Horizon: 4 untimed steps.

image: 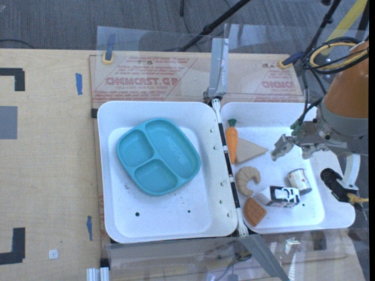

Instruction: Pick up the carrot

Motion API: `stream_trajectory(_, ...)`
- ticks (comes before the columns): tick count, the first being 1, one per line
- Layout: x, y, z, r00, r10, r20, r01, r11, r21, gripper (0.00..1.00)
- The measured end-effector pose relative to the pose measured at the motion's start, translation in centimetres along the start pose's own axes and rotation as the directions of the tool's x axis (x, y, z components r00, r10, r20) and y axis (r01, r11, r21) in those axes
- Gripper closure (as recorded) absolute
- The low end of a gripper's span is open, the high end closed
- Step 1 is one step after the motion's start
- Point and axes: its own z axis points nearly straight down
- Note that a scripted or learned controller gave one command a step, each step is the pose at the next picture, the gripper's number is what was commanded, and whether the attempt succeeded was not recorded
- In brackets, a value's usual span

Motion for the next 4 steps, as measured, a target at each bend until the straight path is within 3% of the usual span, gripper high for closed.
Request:
stream_trajectory(1, 1.0, 0.7, 10.0, 0.991, -0.131, 0.003, 0.131, 0.991, -0.007, 0.00)
stream_trajectory(2, 0.9, 7.9, 11.6, 0.993, -0.116, 0.005, 0.116, 0.993, -0.010, 0.00)
stream_trajectory(3, 0.6, 8.0, 10.4, 0.994, -0.112, 0.008, 0.113, 0.994, -0.016, 1.00)
stream_trajectory(4, 9.3, 5.8, 2.0, 0.996, 0.094, 0.002, -0.094, 0.996, -0.003, 1.00)
